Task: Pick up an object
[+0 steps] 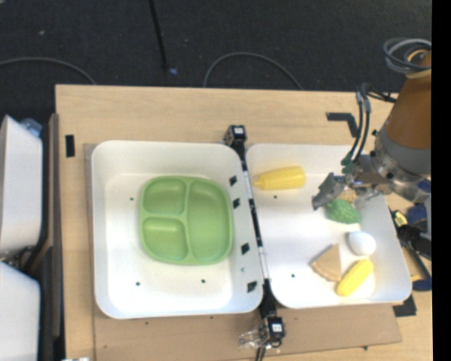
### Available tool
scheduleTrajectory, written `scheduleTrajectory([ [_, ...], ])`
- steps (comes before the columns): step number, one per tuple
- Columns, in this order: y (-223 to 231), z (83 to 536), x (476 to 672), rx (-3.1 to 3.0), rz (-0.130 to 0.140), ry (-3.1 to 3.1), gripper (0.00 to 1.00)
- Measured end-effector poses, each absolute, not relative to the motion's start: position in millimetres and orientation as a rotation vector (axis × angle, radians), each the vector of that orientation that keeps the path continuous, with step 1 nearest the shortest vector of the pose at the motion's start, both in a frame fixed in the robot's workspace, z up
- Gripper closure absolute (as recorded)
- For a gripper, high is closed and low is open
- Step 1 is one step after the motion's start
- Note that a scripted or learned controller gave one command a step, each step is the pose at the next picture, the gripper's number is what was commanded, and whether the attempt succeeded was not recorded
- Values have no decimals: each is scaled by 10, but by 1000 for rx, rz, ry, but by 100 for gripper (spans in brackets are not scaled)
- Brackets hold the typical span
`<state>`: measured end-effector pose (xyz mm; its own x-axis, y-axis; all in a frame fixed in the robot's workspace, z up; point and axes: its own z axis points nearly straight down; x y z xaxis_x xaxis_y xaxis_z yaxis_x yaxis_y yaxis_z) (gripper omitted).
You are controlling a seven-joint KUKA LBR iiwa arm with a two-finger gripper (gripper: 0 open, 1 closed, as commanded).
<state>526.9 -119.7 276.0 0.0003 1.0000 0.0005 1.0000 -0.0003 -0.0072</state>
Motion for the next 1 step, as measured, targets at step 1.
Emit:
scheduleTrajectory([
  [1,-1196,2805,5285,-2221,-1,-2225,0],
])
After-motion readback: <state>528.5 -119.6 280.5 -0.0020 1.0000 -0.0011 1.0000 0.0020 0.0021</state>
